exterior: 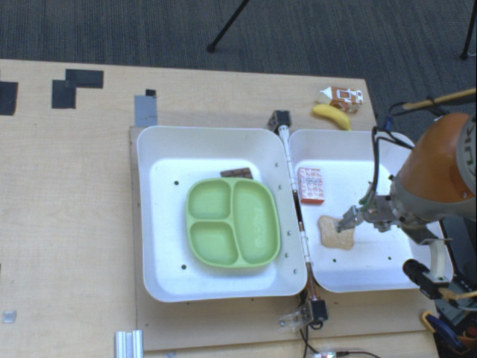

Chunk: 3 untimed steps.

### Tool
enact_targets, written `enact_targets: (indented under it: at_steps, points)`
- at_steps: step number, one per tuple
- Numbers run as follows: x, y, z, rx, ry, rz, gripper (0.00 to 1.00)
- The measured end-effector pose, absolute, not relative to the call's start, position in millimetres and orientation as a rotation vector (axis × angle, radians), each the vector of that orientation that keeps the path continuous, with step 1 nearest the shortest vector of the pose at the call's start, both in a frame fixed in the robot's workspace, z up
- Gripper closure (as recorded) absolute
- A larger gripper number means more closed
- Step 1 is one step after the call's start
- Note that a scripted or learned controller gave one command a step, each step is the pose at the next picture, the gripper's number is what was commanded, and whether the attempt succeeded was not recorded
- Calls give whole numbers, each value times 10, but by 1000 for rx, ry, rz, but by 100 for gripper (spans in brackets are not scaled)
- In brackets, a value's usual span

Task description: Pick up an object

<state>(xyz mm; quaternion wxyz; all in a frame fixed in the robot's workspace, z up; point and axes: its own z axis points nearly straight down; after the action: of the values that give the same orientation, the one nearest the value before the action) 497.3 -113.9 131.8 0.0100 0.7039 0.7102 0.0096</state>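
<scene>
The arm [440, 170] reaches in from the right over the right bin [387, 274], its orange band above the grey wrist. The gripper [350, 221] hangs low at the right edge of a piece of toast [333, 232], which lies flat on the bin floor near the middle, a little toward the left wall. One dark finger [347, 219] slants down toward the toast's upper right corner; whether it touches the toast cannot be told from this angle, and how far the gripper is spread cannot be told either, nor is anything seen between its tips. Behind the toast, near the bin's back left corner, lies a small red and white packet [310, 185], apart from the toast. The left bin [149, 222] holds a green divided plate [232, 224] with three compartments, sitting about mid-floor, and a small dark brown bar [236, 173] just behind the plate's far rim. On the bench [67, 215] behind the right bin lie a banana [331, 115] and, just beside it, a small carton [344, 96]. Black clips [280, 119] sit at the seam where the two bins meet, one at the back and one at the front.
</scene>
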Motion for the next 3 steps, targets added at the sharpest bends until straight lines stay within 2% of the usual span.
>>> enact_targets:
  at_steps: [1,2,3]
  points:
    - [4899,-926,879,2213,2218,10,0]
    - [4927,-929,1003,2206,2214,17,100]
    - [4923,-927,997,2207,2216,16,0]
